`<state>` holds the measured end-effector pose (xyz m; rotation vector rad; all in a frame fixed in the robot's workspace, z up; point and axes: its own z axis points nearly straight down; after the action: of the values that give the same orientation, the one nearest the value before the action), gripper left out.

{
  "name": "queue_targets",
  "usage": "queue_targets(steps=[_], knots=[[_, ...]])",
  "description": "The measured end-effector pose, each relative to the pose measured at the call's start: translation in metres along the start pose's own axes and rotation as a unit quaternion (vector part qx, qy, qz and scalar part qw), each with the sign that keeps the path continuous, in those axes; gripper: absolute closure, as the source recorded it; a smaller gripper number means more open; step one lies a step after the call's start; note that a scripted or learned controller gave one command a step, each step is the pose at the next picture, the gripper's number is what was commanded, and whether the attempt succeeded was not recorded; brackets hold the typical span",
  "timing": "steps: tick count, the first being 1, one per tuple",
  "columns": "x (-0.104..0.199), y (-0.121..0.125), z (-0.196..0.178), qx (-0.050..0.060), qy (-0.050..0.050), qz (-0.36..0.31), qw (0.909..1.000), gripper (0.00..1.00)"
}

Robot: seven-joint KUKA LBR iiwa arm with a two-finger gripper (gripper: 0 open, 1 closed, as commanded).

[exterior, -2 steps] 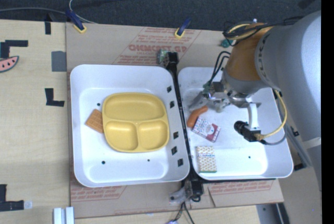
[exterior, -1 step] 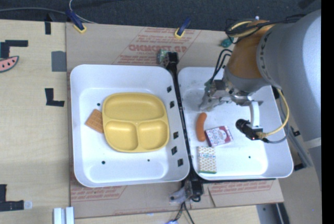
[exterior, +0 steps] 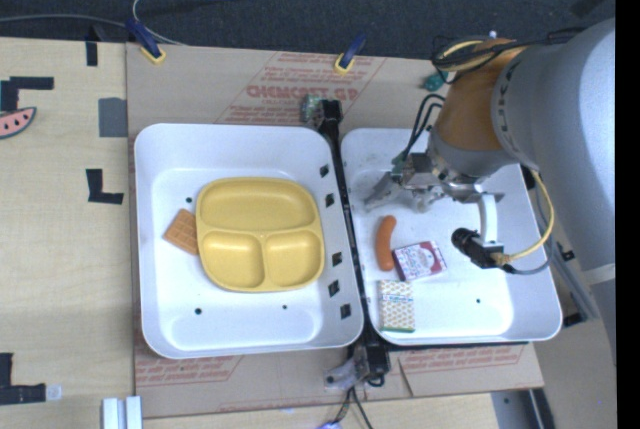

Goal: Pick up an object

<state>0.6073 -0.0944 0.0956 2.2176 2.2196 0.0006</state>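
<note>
Claw [exterior: 385,192] spread apart over right bin [exterior: 520,317] — one sausage [exterior: 386,242], two packets; left bin — one yellow tray [exterior: 262,232].

Bright even light, slight softness

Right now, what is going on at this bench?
The grey arm reaches in from the right, and its gripper sits low over the right bin, just above an orange sausage-shaped piece. Nothing is seen between the fingers, so no pick has happened. A small red packet and a pale green packet lie nearby. The left bin holds a yellow divided tray beside a waffle-like cracker.
</note>
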Motion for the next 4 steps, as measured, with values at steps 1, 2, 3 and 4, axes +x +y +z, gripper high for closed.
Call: queue_targets(steps=[1, 2, 3, 4], knots=[[0.000, 0.000, -0.009, 0.001, 0.000, 0.000, 1.0000, 1.00], [0.000, 0.000, -0.009, 0.001, 0.000, 0.000, 1.0000, 0.00], [0.000, -0.065, 0.009, 0.001, 0.001, 0.000, 1.0000, 0.00], [-0.001, -0.064, 0.000, -0.001, 0.000, 0.001, 1.0000, 1.00]])
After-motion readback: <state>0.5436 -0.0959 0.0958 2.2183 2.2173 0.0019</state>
